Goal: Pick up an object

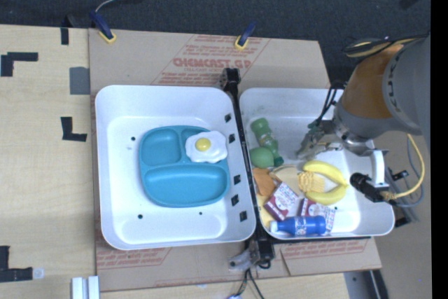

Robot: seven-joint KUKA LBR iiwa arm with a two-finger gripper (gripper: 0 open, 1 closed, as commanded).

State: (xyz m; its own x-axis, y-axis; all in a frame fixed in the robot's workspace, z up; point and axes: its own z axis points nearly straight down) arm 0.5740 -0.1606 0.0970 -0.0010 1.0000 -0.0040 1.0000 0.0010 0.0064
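From my overhead camera I see a dark carpeted floor at the top and a pale wooden surface (42,171) covered by a brown cardboard sheet (203,59), which carries two shallow white bins side by side.

The left bin (112,150) holds a blue divided plate (183,168), and a toy fried egg (206,146) lies on the plate's upper right corner.

The right bin (371,220) is crowded. A green bottle-like toy (262,142) lies near its left wall, with an orange piece (263,182) just below it. A yellow banana (323,178) sits near the middle, a red and white packet (283,198) lies beside it, and a blue bottle (299,225) rests along the front wall.

My arm reaches in from the right, its orange band above the wrist. The claw (316,140) hangs over the right bin, just above the banana. Its tips look drawn close, but I cannot tell its state for certain, and I see nothing between them.
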